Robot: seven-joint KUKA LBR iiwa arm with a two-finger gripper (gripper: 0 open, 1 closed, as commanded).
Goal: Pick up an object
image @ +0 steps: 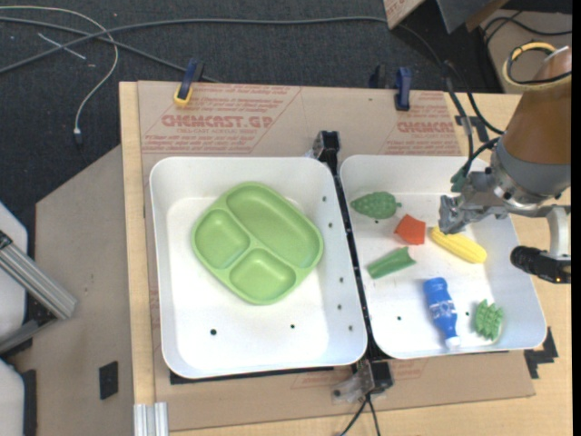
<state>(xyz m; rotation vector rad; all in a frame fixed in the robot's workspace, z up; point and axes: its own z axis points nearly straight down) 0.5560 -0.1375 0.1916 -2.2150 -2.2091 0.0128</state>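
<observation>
1. The jaws (451,214) hang low over the upper part of the right bin (522,334), at the end of the grey wrist that comes in from the right; whether they are spread or closed cannot be told from this slanted view, and nothing is visibly caught between them.
2. Judged from this, no object is lifted yet: every item lies on the bin floor, so the grasp and the lift are both left to do.
3. The yellow corn cob (458,245) lies just below the jaws, nearly touching, its long axis running down to the right; it seems the likeliest target.
4. The orange block (410,231) sits just to the left of the jaws, beside the cob's left end.
5. Farther out, a green leafy piece (376,205) lies to the upper left and a green pepper (391,262) to the lower left.
6. The blue bottle (440,309) and a spiky green toy (487,319) rest near the bin's lower edge, well apart from the jaws.
7. The left bin (172,271) holds a green divided plate (258,242), far from the jaws.
</observation>
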